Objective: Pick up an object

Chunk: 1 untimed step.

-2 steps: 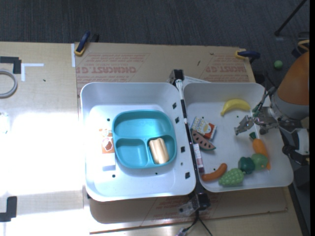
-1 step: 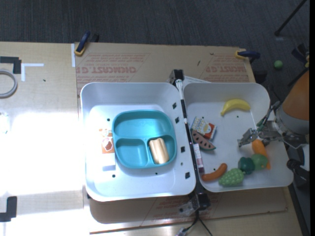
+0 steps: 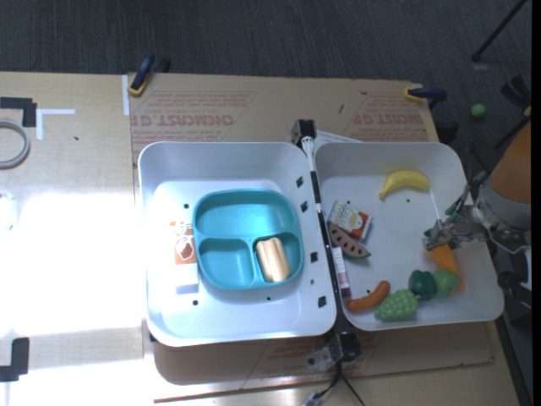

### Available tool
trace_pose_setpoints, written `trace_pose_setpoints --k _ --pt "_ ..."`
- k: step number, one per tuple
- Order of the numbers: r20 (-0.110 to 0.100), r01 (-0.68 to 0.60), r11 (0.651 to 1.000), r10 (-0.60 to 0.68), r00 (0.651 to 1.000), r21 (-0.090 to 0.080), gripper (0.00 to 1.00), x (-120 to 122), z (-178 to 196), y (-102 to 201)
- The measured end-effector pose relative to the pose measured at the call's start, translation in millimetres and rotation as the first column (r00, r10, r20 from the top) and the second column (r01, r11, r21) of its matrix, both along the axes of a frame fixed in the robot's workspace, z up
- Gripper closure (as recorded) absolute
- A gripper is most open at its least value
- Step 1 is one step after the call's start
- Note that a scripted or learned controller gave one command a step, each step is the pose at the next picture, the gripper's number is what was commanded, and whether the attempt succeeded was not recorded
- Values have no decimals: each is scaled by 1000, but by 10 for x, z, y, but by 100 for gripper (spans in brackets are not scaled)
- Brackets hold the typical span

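Look at the right bin (image 3: pixel 397 163): your gripper (image 3: pixel 441 237) hangs near its right wall, the arm coming in over that rim, and the closest thing to it is the carrot (image 3: pixel 446 259), which lies just beside and below the gripper tip, toward the bin's near edge. You cannot tell from this slant whether the gripper stands spread or closed, and nothing shows in its grip. The carrot's long axis seems to run on a diagonal, from up near the gripper down toward the bin's near right corner, where it touches the broccoli (image 3: pixel 427 284). The grapes (image 3: pixel 397 306) sit just left of that. The banana (image 3: pixel 403 181) lies well apart, toward the bin's far wall. In my judgement, the carrot is your nearest target.
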<state>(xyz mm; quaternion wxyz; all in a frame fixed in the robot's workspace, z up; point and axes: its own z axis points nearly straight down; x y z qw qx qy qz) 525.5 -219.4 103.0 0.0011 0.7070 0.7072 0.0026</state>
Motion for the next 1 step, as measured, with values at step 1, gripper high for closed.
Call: trace_pose_setpoints --k 1 --pt "-4 -1 1000 1 1000 -3 100 83 706 355"
